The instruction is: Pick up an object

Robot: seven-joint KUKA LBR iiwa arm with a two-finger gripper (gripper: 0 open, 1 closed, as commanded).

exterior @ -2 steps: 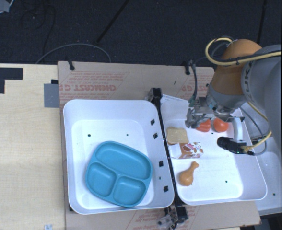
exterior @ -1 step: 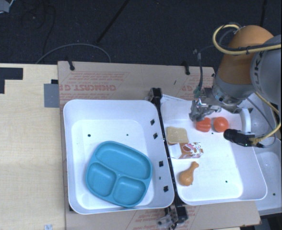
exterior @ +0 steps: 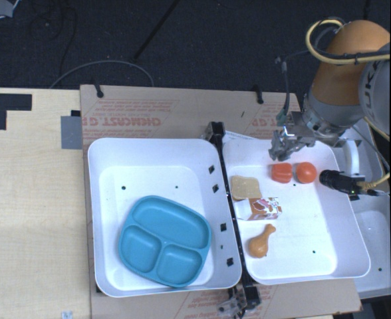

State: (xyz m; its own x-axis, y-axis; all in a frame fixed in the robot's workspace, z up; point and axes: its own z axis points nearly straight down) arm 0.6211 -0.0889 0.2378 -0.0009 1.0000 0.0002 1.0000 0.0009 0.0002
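My gripper (exterior: 281, 150) hangs over the back of the right bin (exterior: 328, 258), just above a red-orange block (exterior: 282, 173). Nothing is seen between its fingers. Beside that block lies a round red tomato (exterior: 306, 172). Toward the bin's left side rest a tan slice of bread (exterior: 246, 188), a small red-and-white carton (exterior: 264, 209) and an orange chicken drumstick (exterior: 261, 242).
The left bin (exterior: 109, 165) holds a blue divided plate (exterior: 163, 240). A black divider (exterior: 223, 205) runs between the two bins. Cardboard lies under both bins, and a pale wooden bench surface spreads to the left.
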